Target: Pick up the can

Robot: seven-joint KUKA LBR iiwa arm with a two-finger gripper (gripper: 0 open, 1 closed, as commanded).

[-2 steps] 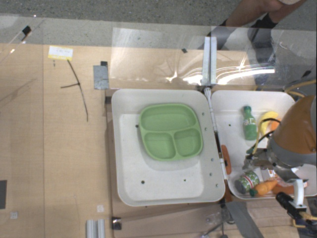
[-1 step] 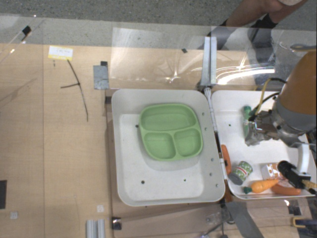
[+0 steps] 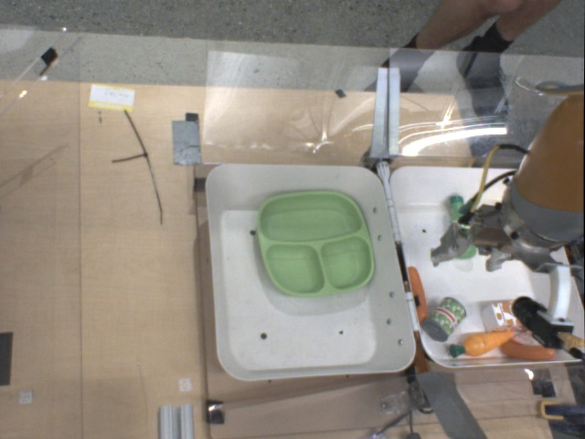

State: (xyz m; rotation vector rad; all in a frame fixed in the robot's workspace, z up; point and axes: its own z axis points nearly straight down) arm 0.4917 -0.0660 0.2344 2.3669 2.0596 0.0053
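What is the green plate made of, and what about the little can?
The green plate looks like plastic: one even matte colour, with softly moulded compartments. The can is probably metal under a green and white printed label; its dark end looks metallic, though it is small.

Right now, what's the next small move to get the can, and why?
Probably shift the pincer toward the near edge of the right bin until it is over the can. The can lies on its side near the bin's front left corner, beside a carrot, while the pincer sits further back in the bin.
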